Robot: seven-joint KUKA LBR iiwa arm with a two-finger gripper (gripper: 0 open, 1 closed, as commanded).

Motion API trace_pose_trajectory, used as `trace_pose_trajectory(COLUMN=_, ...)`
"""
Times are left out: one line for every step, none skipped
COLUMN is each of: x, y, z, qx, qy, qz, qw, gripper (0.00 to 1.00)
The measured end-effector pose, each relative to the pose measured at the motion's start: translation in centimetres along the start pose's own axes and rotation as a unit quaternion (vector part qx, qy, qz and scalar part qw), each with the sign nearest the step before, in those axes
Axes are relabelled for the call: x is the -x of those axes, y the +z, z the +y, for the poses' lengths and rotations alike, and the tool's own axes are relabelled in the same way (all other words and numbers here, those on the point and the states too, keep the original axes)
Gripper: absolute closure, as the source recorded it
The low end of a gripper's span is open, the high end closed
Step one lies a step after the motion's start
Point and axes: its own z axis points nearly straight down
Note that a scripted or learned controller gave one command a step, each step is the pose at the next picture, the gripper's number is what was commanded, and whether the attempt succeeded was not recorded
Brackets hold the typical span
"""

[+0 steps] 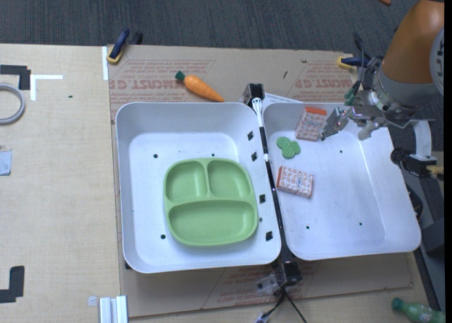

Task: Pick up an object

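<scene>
While my claw (pixel 337 122) hangs over the far part of the right bin (pixel 381 233), nothing is gripped: fingers point down-left and I see no item between them. Finger spacing: cannot tell at this res.; the tips blur into the bin's white wall.

Candidate items, right bin, all w/ free space around them:
- Patterned card packet (pixel 310 124), flat, near the far wall, just beside the claw tips. Closest target. Lies flat, so prob. hard to pinch from above.
- Green ridged piece (pixel 287 147), small, nearer the divider, apart from the packet.
- Printed box (pixel 295 181), flat, mid-bin on the divider side, well apart from the claw.

Left bin (pixel 134 244): green divided plate (pixel 210 201), centred, upright. Wide and shallow; poor fit for a two-finger grip, so I judge it a low-priority target.

Outside the bins: toy carrot (pixel 200 87) on the cardboard behind the left bin.

Step in hand, as I judge it: approach, pre-grasp. Task not yet done. Next move likely calls for descent onto the packet or a shift toward the box, which stands taller and should give the fingers more to bite. Risk: fingers skid on the flat packet, or clip the far wall.
</scene>
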Motion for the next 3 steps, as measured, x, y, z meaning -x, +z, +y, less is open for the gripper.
trace_pose_trajectory(x=-3.6, y=11.0, z=4.7, qx=0.001, qy=-0.064, qz=0.0, qw=0.9979, gripper=0.0)
trace_pose_trajectory(x=-3.6, y=9.9, z=4.8, qx=0.002, qy=-0.064, qz=-0.001, qw=0.998, gripper=1.0)
trace_pose_trajectory(x=-6.4, y=-10.4, z=3.4, qx=0.001, qy=-0.079, qz=-0.001, qw=0.9969, gripper=1.0)
